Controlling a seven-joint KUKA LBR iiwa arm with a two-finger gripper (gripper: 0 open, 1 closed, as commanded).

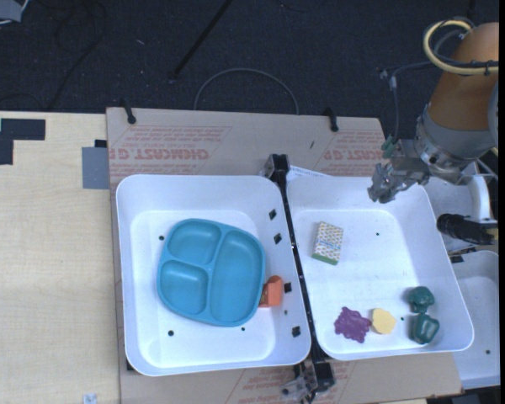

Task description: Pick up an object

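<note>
The right bin [366,217] holds a patterned pale block [327,242] near its middle. Along its front lie a purple toy [352,323], a yellow piece [384,321] and a dark green toy [422,314]. In the left bin [143,225] rests a blue divided plate [211,271] with a small orange object [273,292] at its right edge. My gripper [385,188] hangs over the right bin's back right corner, well apart from every object, with nothing seen between its fingers.
A black divider [288,259] runs between the two bins. Both bins sit on a cardboard sheet [236,146]. A pale wooden bench top [42,259] lies to the left. A black handle-like part [463,225] sticks out by the right bin's right wall.
</note>
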